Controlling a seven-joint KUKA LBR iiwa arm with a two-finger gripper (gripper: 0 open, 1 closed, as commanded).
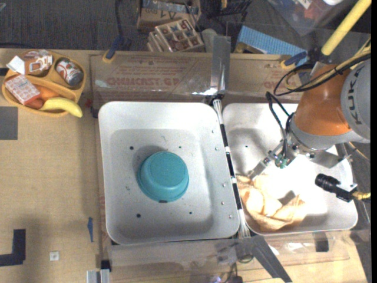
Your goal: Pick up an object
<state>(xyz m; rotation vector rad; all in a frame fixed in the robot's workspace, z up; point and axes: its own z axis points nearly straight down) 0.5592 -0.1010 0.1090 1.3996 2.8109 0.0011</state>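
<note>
A teal bowl (164,175) sits upside down in the middle of the left bin (118,122). A pale orange, crumpled soft object (272,206) lies in the near left corner of the right bin (247,122). The arm, with its orange band (321,114), reaches in from the right over the right bin. My gripper (259,168) points down and to the left, just above the upper left edge of the orange object. Glare on the bin floor washes out the area around its tip. Nothing can be seen held in it.
A yellow tray (12,90) of toy food with a banana (63,105) rests at the far left of the bench. A cardboard wall (153,78) runs behind the bins. A black cylindrical part (330,184) juts from the arm over the right bin.
</note>
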